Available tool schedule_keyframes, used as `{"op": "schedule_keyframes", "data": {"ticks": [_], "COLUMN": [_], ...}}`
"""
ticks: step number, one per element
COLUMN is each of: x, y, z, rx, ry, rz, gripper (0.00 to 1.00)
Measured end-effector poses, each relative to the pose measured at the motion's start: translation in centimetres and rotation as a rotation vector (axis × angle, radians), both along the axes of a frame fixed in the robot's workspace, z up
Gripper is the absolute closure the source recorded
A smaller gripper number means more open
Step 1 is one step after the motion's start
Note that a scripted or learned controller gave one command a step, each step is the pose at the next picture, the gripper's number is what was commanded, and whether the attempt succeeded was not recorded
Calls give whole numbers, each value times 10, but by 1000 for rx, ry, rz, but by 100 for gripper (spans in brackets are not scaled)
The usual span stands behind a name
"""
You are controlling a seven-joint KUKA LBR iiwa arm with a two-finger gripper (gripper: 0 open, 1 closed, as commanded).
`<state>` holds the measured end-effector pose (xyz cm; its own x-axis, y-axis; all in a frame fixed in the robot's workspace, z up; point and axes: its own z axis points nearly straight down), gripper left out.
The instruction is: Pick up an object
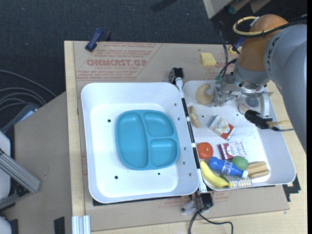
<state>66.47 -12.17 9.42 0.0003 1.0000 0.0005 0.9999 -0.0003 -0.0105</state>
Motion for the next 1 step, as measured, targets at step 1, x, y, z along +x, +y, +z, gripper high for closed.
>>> {"op": "schedule_keyframes", "data": {"ticks": [1], "x": [0], "y": [0], "z": [0], "rx": [0], "ry": [1], "rz": [0], "gripper": [0]}}
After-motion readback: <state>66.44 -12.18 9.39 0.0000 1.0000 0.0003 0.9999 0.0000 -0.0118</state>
